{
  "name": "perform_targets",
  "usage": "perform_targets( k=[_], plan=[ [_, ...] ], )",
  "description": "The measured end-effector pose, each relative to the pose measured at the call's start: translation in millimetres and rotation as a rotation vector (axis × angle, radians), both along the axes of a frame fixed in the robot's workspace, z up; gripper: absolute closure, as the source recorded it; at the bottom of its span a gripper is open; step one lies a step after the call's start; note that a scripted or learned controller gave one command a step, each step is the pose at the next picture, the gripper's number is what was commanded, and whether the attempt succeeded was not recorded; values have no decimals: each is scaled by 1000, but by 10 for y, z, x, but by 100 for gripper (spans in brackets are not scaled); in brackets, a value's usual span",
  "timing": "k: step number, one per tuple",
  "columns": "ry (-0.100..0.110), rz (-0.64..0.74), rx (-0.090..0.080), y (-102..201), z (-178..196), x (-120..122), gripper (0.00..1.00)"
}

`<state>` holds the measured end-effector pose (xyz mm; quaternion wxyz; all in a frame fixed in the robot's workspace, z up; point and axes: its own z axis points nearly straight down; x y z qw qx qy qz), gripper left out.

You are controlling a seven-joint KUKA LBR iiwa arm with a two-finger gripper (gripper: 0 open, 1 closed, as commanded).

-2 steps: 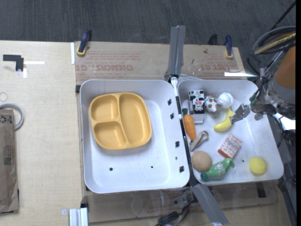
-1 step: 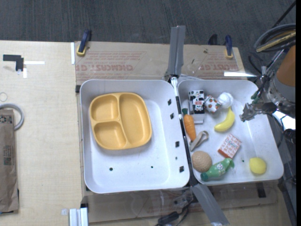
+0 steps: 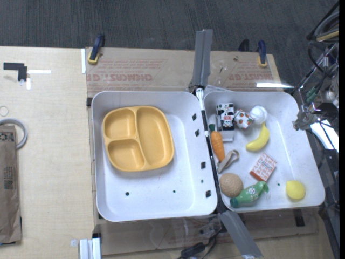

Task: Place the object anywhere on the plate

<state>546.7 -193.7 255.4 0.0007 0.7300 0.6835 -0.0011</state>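
- Yellow three-compartment plastic plate [image 3: 138, 138] lying in left white bin [image 3: 156, 209].
- Small toys, including curved yellow banana [image 3: 259, 138], lying in right white bin [image 3: 310, 166].
- Grey metal gripper [image 3: 303, 121] perhaps over right rim, partly cut off; finger state indiscernible.

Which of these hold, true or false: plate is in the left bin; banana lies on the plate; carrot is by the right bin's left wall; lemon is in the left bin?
1. The plate is in the left bin. True.
2. The banana lies on the plate. False: it lies in the right bin.
3. The carrot is by the right bin's left wall. True.
4. The lemon is in the left bin. False: it sits near the right bin's near right corner.
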Motion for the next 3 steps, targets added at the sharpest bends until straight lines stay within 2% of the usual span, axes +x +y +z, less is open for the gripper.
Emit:
perform_targets(
  k=[1, 2, 3],
  plan=[
    [2, -23, 0, -8, 1619, -95, 100],
    [4, -213, 1, -239, 1509, -362, 100],
    [4, -213, 0, -240, 1508, -362, 0]
  ],
)
